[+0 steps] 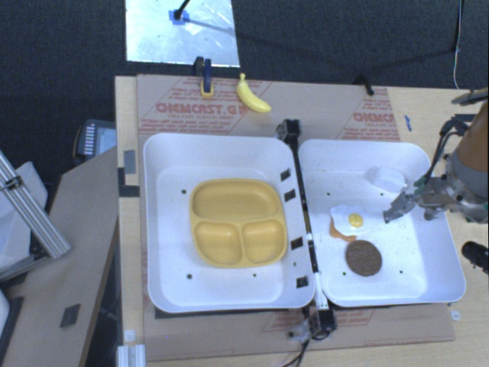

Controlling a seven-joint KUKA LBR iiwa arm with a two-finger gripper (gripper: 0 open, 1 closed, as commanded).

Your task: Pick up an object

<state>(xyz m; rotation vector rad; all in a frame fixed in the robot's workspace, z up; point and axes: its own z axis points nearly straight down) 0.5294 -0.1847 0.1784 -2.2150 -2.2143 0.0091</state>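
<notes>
- In the right bin (439, 277), my gripper (413, 202) hung over the right half, its fingers pointing left toward the bin's middle.
- I could not tell how far it stood open, and nothing showed in its hold.
- The toy fried egg (349, 223) lay just left of my fingertips and a little nearer the camera, close but apart from them.
- The brown burger patty (364, 258) sat just nearer than the egg, almost touching its edge.
- A pale translucent cup-like piece (386, 179) lay farther back, beside my gripper.
- The egg was roughly round, so no long axis mattered; I judged a short reach left and down would suit.
</notes>
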